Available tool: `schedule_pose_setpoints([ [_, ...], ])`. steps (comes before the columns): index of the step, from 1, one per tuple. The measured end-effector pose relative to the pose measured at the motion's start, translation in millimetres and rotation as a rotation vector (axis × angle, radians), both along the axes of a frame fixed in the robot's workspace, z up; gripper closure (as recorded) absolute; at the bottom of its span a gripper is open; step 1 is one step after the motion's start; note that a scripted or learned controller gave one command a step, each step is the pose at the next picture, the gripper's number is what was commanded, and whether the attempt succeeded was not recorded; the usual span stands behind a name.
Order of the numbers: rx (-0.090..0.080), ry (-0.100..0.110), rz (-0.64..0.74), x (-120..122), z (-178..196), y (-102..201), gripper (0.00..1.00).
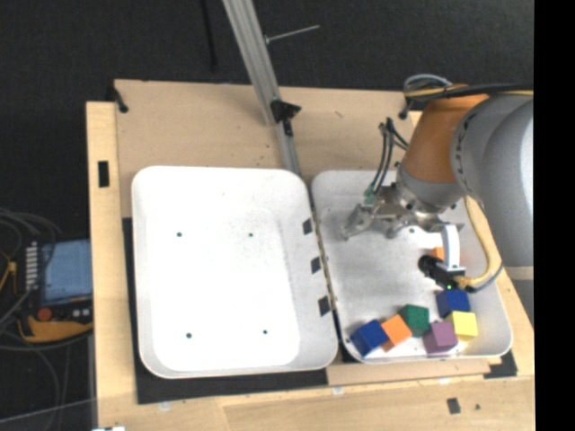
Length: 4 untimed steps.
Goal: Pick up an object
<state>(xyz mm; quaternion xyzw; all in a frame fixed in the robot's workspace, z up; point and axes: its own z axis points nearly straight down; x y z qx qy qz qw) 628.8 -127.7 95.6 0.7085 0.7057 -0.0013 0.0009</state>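
Note:
My gripper (371, 225) hangs over the upper part of the right bin (359, 277), its fingers spread open with nothing between them. The coloured blocks lie well below it, along the bin's near edge: a blue block (368, 337), an orange block (396, 330), a green block (416, 318), a purple block (440, 337) and a yellow block (465, 324). Another blue block (454, 301) sits just above the yellow one. The arm's grey body and orange band (431, 146) cover the bin's upper right corner.
The left bin (220, 268) lies beside the right one, with black clips on the shared rim (319, 263). A slanted metal pole (260, 70) rises behind the bins. A cable loop (467, 272) hangs from the wrist near the blocks.

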Motion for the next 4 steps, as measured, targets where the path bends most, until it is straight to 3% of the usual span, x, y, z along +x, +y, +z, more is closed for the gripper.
schedule_pose_setpoints([
  [1, 0.003, -0.006, -0.007, 1.6, 13.8, -0.4, 1.0],
  [3, 0.002, -0.01, 0.007, -1.6, 121.7, 6.6, 1.0],
  [4, 0.003, -0.004, 0.008, -0.7, 133.8, 5.7, 1.0],
])
